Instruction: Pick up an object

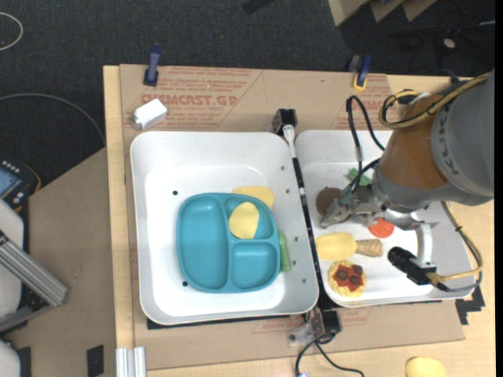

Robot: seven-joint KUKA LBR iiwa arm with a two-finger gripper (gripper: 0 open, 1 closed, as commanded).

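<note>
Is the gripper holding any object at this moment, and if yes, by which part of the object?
It cannot be told: the gripper is low in the right bin, but no object is visible between its tips.

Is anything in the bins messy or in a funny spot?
A little. In the left bin, a yellow piece lies outside the teal tray, tucked against its top edge, while another yellow piece sits inside the tray. A green piece is squeezed beside the tray's right edge. Nothing looks spilled or broken.
</note>
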